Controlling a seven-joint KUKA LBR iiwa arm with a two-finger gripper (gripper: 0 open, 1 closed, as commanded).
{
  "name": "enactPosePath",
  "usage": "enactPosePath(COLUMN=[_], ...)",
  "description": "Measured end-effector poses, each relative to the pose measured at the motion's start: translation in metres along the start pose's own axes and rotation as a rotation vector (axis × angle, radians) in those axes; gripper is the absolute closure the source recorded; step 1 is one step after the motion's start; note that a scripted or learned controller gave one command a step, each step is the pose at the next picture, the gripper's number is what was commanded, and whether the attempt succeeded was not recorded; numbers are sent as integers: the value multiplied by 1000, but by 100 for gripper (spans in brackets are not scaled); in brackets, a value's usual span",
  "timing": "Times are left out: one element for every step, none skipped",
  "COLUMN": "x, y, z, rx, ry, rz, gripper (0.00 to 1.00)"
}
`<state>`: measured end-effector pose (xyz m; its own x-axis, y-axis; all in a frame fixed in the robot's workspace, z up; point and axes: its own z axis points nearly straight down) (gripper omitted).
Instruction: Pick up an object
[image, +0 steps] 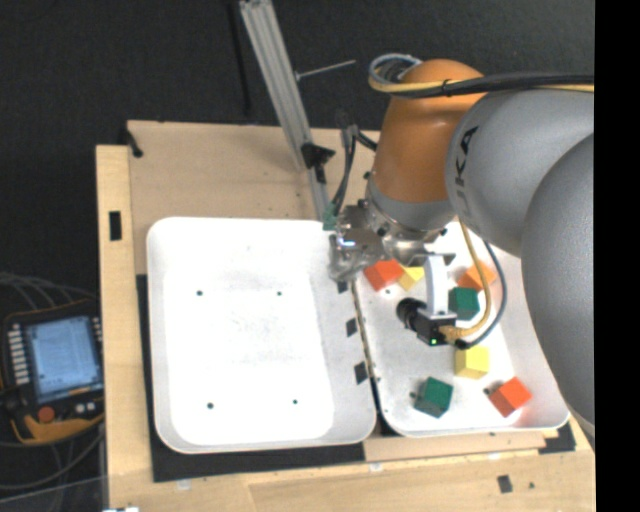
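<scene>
- Several small blocks lie in the right bin (540, 420); the orange block (383, 274) sits just beneath the gripper (385, 262).
- We judge it light, rigid, smooth-faced; grip opposite flat sides.
- Gripper state: we cannot tell.

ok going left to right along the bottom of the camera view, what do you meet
handheld screen unit → left bin → green block → yellow block → orange block
</scene>
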<state>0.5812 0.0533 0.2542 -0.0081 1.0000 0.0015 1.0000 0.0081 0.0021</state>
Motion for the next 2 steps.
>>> enactPosePath(x=[46,42], y=[12,12], z=[4,4], rx=[0,2], ry=[-1,-4], rz=[1,5], gripper=[100,0])
